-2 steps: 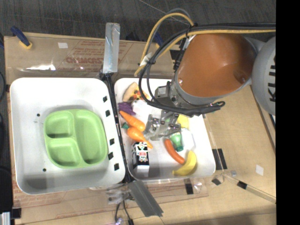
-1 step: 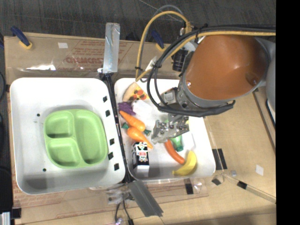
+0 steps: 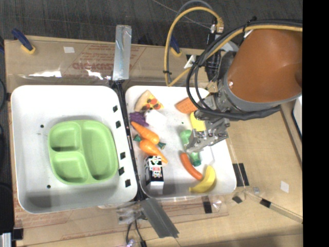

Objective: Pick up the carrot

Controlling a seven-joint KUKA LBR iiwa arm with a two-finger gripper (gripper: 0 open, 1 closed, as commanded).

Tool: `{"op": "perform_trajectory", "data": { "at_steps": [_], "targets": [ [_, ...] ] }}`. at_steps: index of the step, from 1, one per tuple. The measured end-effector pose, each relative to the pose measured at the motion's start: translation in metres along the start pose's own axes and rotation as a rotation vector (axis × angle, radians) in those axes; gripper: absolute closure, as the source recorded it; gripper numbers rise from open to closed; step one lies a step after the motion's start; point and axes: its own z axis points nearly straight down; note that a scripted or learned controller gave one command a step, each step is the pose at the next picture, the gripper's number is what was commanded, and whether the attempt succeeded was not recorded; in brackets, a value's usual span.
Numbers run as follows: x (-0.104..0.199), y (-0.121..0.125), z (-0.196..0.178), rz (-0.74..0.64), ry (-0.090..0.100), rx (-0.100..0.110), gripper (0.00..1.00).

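Note:
Two orange carrots with green tops lie in the right bin (image 3: 226,163), near its left wall: one carrot (image 3: 145,133) above, the other carrot (image 3: 151,147) just below it. A longer red-orange vegetable (image 3: 190,166) lies lower, toward the bin's middle. My gripper (image 3: 201,140) hangs over the right half of that bin, to the right of both carrots and apart from them. It sits over a green toy (image 3: 185,137), with nothing visibly held.
The right bin also holds a pizza slice (image 3: 149,102), a purple piece (image 3: 138,119), an orange wedge (image 3: 184,105), a yellow piece (image 3: 196,120), a banana (image 3: 205,180) and a cow-patterned carton (image 3: 154,170). A green divided plate (image 3: 82,151) rests in the left bin (image 3: 25,107).

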Motion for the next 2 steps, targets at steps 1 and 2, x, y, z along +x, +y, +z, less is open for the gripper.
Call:
{"op": "perform_trajectory", "data": {
  "at_steps": [1,2],
  "targets": [
    [0.099,-0.05,0.024,-0.083,-0.001,-0.005,1.0],
    [0.136,-0.015,-0.017,-0.16,0.002,0.002,1.0]
  ]
}}
